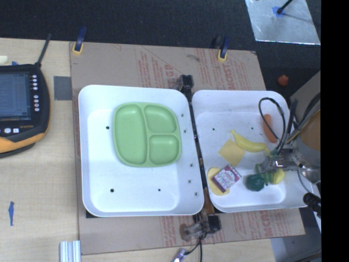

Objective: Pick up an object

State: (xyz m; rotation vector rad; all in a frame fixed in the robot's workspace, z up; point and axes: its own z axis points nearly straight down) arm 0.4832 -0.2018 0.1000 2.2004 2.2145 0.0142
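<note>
The gripper sits low in the right bin, at about four o'clock from its middle, right over a green toy and a small yellow piece; whether it grips anything I cannot tell. A banana lies at twelve o'clock from the green toy, a yellow wedge beside it, a snack packet at nine o'clock. A green divided plate rests in the left bin.

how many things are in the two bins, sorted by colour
Green: 2, the divided plastic plate in the left bin and a small dark green lump in the right bin
Yellow: 3, a banana, a flat wedge and a round disc
Purple-and-white: 1, a small packet
Orange: 1, a slim stick
Total: 7
</note>
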